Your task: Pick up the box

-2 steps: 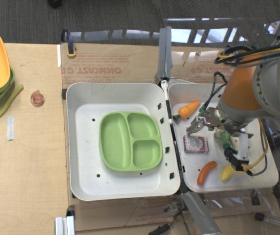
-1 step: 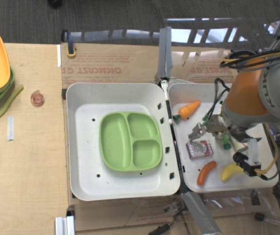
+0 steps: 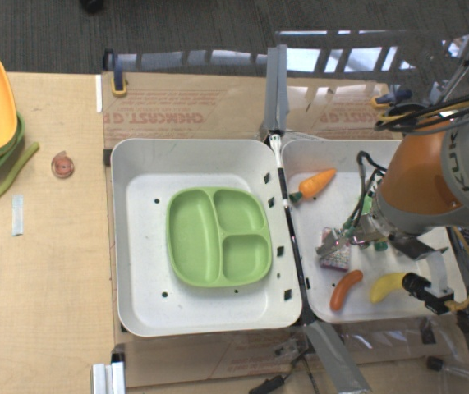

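- Progress looks early to you: the box (image 3: 333, 250), small and patterned, lies in the right bin (image 3: 320, 302), not lifted.
- End effector (image 3: 371, 235) hangs just beside the box; you cannot tell its state.
- Carrot (image 3: 316, 183), sausage (image 3: 346, 289) and banana (image 3: 388, 286) crowd it; a green plate (image 3: 218, 236) fills the left bin (image 3: 135, 245).
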### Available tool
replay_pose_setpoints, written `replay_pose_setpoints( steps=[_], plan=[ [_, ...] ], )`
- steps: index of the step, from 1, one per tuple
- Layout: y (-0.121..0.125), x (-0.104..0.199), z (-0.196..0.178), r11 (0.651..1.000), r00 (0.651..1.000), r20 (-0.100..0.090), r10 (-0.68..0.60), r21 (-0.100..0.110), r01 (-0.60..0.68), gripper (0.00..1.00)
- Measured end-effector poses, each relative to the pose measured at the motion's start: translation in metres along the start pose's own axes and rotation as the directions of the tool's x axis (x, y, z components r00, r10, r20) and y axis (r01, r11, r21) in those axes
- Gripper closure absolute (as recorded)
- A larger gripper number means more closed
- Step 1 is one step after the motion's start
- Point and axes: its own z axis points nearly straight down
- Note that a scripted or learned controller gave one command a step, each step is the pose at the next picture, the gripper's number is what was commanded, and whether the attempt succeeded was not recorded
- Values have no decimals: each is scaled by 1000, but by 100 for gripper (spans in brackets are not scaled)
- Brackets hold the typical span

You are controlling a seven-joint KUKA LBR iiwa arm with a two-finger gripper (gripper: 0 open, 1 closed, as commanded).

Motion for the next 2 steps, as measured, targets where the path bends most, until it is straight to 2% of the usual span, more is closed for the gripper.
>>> replay_pose_setpoints(
  steps=[1,2],
  plan=[
    [0,-1,-8,1000,1000,0,4,1,-4,100],
    [48,54,-100,985,985,2,171,0,-171,100]
  ],
)
